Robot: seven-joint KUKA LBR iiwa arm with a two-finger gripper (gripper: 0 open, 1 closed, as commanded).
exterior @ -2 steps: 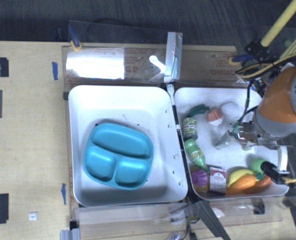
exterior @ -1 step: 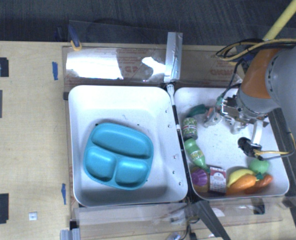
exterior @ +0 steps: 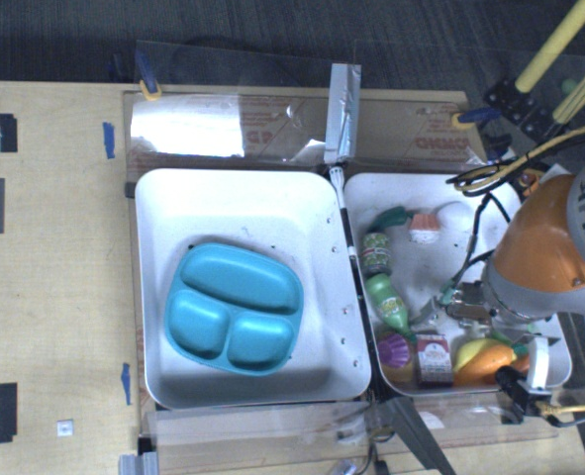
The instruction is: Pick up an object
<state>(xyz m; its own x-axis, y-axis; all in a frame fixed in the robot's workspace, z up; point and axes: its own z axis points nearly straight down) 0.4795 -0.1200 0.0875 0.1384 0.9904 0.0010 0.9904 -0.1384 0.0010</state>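
Nearest the camera, along the right bin's front wall, lie a purple toy vegetable, a small red-and-white box and an orange-yellow plastic fruit. The gripper hangs just behind the box and fruit, its opening impossible to judge. Farther back-left, a green plastic bottle lies with its long axis running front to back.

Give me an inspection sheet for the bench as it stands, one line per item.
Surface: pale wooden bench bearing two shallow white bins, left bin and right bin, side by side.
Job's things: in the right bin, a green plastic bottle, a small round can with a green label, a purple rounded toy, a small red and white box, an orange and yellow toy.
Clutter: blue three-compartment plastic tray in the left bin.
Grippers: tool low over the right bin; finger state unclear.
Cables: black and yellow cables by the arm.
Surroundings: dark carpet, clear plastic panel.
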